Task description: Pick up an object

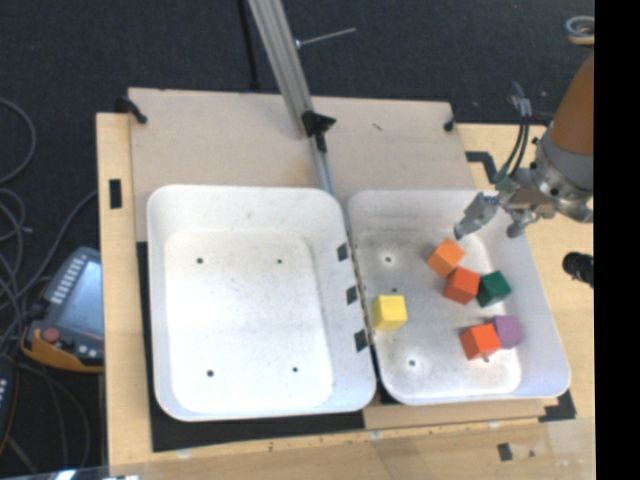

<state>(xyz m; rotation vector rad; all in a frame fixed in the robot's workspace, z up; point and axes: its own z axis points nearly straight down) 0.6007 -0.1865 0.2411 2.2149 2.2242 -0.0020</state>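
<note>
above the right bin's (540, 368) far right corner hangs the tool (493, 222), its two fingers spread apart with nothing between them. just below it lies an orange block (446, 257), touching a red-orange block (462, 285) beside a green block (494, 288). nearer sit another orange block (480, 341), a purple block (508, 330) and a yellow block (390, 311). the left bin (160, 268) adjoins on the counter (120, 438).

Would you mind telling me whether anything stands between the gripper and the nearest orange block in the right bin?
Nothing visible does. The gripper is above the right bin, and the nearest orange block lies just below-left of it across bare bin floor. The other blocks lie beyond it.
</note>
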